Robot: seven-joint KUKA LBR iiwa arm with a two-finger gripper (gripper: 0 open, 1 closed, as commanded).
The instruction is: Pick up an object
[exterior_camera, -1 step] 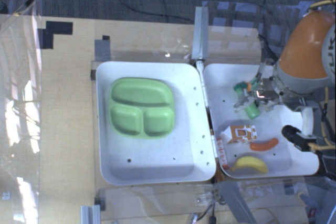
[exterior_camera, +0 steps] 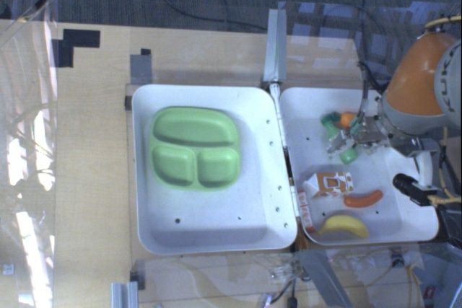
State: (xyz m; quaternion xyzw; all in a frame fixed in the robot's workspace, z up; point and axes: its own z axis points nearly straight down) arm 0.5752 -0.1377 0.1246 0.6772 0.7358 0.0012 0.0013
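Camera view, looking down at a slant: two white bins sit side by side on a pale wooden bench (exterior_camera: 86, 155). The left bin (exterior_camera: 151, 227) holds a green divided plate (exterior_camera: 195, 146) with three compartments, lying toward the far left part of it; bare white floor runs around the plate, widest along the near edge and the right side.

The right bin (exterior_camera: 419, 223) holds the small items. A carton (exterior_camera: 330, 185) with an orange-and-white printed face lies near its middle, touching or nearly touching the left wall; the print is too small to read. Just right of it lies a red sausage (exterior_camera: 363, 199), and nearer the front rim a yellow banana (exterior_camera: 344, 226). Toward the far side sit an orange piece (exterior_camera: 348, 119), a dark green piece (exterior_camera: 330, 122) and a light green piece (exterior_camera: 349, 154), close together.

The arm (exterior_camera: 422, 83), grey with its orange band, reaches in from the right over the far right corner of that bin. Its gripper (exterior_camera: 349, 137) hangs low among the green and orange pieces. I cannot tell how far apart the tips are, nor whether anything is caught between them.
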